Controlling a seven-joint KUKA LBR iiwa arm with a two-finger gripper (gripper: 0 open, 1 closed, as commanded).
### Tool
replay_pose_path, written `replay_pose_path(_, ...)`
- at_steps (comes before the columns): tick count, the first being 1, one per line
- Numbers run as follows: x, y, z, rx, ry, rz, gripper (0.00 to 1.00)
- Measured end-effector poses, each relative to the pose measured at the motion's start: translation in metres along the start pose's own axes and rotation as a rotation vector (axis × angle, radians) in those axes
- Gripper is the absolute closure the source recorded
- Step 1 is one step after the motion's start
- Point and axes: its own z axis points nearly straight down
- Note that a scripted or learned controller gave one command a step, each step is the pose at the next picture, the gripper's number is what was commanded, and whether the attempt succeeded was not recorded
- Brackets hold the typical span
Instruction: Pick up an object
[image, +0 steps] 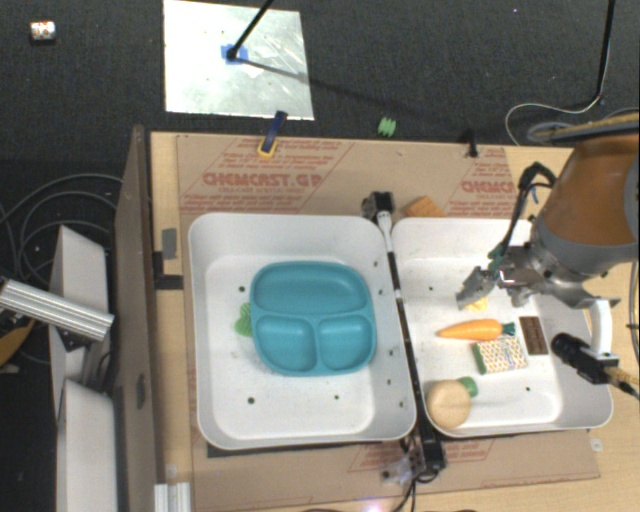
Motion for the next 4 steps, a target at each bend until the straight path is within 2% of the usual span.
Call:
replay_pose_path(1, -0.034, 0.026, 0.082, 0.005, -0.001, 0.004, 0.0)
replay_pose_path(2, -0.047, 0.004, 0.12, -0.011, 0.0, 0.004, 0.0)
replay_pose_path(3, -0.043, 0.049, 0.122, -0.005, -0.002, -0.003, 0.0)
replay_pose_path(4, -0.043, 0.048, 0.112, -0.003, 0.0, -0.002, 1.0)
